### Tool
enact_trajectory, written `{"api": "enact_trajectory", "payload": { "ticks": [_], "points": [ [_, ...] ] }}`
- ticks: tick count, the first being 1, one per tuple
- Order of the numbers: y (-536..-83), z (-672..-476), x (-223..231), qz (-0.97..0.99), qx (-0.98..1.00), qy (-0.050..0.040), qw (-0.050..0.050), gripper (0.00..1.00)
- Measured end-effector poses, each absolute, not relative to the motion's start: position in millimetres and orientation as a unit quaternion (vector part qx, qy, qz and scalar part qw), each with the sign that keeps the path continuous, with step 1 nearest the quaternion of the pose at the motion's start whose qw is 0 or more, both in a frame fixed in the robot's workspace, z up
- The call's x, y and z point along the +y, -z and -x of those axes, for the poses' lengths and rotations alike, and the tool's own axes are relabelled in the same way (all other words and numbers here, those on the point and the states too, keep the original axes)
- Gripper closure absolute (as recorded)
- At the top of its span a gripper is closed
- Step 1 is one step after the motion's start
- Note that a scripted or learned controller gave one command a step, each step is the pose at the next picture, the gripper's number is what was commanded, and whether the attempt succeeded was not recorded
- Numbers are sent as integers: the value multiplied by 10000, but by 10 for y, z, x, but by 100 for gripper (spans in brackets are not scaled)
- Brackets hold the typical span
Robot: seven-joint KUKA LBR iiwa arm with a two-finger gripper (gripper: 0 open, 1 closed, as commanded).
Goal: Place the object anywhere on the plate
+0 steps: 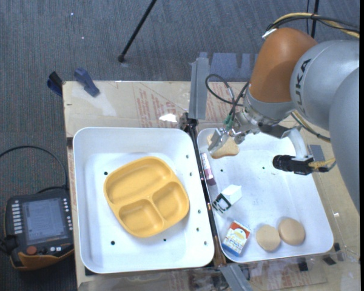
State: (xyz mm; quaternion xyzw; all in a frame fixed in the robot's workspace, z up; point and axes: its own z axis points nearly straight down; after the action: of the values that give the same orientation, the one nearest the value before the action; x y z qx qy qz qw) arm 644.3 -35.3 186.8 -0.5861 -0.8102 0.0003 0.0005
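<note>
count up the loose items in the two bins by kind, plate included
Yellow divided plate, left bin: 1
Tan piece at the gripper, a wedge: 1
Round tan pieces: 2
Small cartons, one white, one orange and white: 2
Marker-like stick by the divider: 1
Total: 7

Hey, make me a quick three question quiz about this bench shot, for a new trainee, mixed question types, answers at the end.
1. True or false: the yellow divided plate lies in the left bin.
2. How many round tan cookies lie in the right bin?
3. What sits between the jaws of the gripper: A) small white carton, B) tan bread-like piece, C) orange-and-white box?

Key: 1 true; 2 two; 3 B.
</note>
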Motion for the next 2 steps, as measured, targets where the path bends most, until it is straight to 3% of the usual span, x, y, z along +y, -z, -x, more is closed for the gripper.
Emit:
{"api": "enact_trajectory", "payload": {
  "ticks": [1, 2],
  "points": [
    [-2352, -6021, 482, 5915, -8063, -6, 11, 100],
    [-2351, -6021, 481, 5915, -8063, -7, 11, 0]
  ]
}}
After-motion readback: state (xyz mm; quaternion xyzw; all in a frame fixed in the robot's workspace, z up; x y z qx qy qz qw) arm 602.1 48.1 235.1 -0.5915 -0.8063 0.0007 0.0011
